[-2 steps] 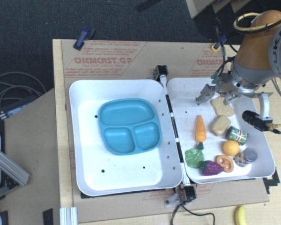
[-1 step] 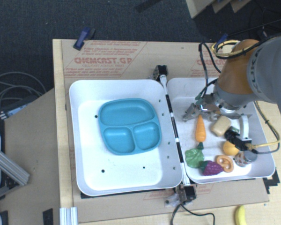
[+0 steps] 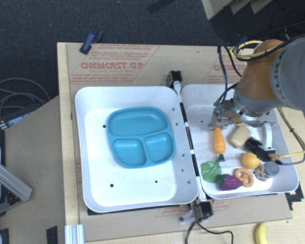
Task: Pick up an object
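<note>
**Orange carrot below my gripper**

Grey and orange, my arm enters from the frame's right. My gripper (image 3: pixel 224 117) sits in the right bin (image 3: pixel 198 98), upper part; whether it is open or closed I cannot tell. Carrot (image 3: pixel 219 140) lies just below, mid-bin.

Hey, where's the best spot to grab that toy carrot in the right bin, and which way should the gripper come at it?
Grip the carrot across its orange middle, coming straight down. It lies flat, lengthwise up the view, with bare bin floor to its left; the beige block crowds its right, so fingers may fit tightly there.
</note>
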You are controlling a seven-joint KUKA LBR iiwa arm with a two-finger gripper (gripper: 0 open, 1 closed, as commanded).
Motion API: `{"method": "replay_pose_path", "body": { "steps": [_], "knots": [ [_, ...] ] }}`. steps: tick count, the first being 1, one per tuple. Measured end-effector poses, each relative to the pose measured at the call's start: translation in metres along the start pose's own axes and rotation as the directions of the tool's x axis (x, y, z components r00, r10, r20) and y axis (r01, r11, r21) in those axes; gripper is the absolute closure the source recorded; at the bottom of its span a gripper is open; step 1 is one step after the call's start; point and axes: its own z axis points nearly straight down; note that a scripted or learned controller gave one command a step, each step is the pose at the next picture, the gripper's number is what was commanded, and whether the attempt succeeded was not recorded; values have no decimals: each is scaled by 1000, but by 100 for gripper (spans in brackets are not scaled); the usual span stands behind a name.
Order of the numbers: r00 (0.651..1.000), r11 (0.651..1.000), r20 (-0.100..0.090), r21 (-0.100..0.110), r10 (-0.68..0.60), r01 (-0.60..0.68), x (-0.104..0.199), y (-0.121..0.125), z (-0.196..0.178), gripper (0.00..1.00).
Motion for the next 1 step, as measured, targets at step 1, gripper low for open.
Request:
{"method": "replay_pose_path", "body": {
  "steps": [1],
  "knots": [
    [1000, 1000, -1, -1, -3, 3, 63, -8, -91, 100]
  ]
}}
